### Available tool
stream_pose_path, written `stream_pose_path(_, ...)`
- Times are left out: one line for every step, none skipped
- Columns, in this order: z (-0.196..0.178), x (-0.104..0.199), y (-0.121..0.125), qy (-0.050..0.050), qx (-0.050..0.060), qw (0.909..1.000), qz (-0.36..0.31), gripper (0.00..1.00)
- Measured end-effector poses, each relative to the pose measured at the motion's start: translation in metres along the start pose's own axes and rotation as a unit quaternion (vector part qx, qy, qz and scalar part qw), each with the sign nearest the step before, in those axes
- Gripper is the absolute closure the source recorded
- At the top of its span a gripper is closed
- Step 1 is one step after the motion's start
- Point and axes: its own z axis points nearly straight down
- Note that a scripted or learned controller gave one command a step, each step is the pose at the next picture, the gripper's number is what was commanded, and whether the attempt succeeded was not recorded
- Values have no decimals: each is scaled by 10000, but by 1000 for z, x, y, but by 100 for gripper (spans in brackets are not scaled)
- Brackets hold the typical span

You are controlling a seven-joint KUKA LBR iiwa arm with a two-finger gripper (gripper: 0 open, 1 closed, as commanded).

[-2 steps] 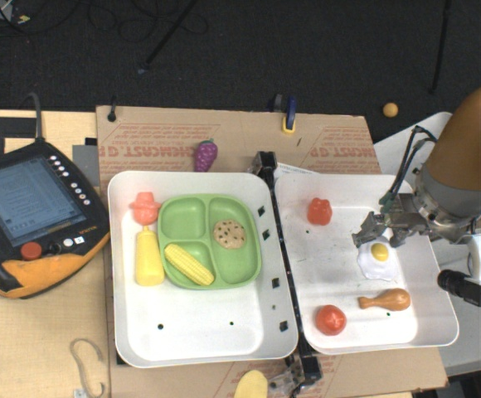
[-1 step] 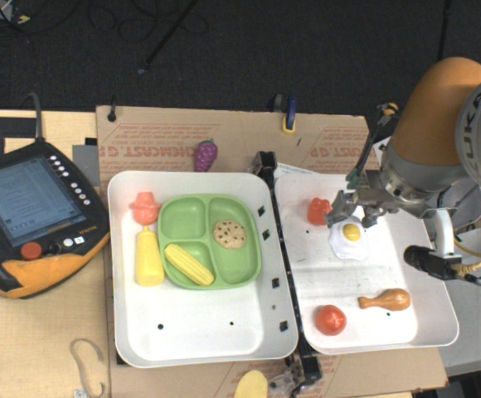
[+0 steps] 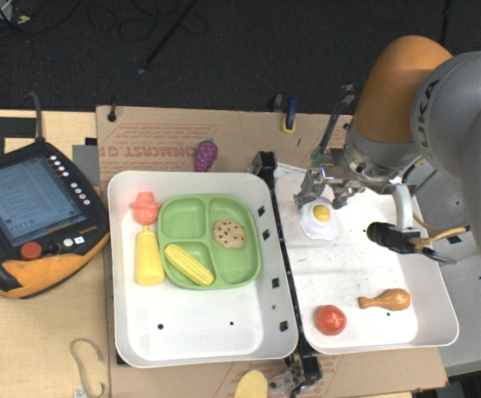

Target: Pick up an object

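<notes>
My gripper [image 3: 323, 194] hangs over the back left of the right bin [image 3: 439, 322], its fingers spread apart and nothing between them. Just below the fingertips a toy fried egg [image 3: 320, 220] lies flat on the bin floor, white with a yellow yolk. Toward the front of the same bin are a red tomato [image 3: 331, 319] and a brown chicken drumstick [image 3: 385, 300]. In the left bin [image 3: 191, 330] a green divided plate [image 3: 209, 240] carries a cookie [image 3: 230, 234] and a corn cob [image 3: 189, 264]. A yellow bottle [image 3: 148, 256] and a pink toy [image 3: 144, 208] lie to its left.
A purple grape bunch [image 3: 206, 154] rests on the cardboard behind the left bin. A yellow object [image 3: 251, 384] sits at the front edge below the bins. A teach pendant [image 3: 26, 214] lies on the bench at far left. A black divider [image 3: 275, 247] separates the bins.
</notes>
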Motion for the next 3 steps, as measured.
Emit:
stream_pose_path(4, 32, 29, -1, 0, 10000, 8, 100)
stream_pose_path(4, 18, 26, -10, 13, 10000, 23, 100)
stream_pose_path(7, 23, 19, -10, 19, 10000, 26, 100)
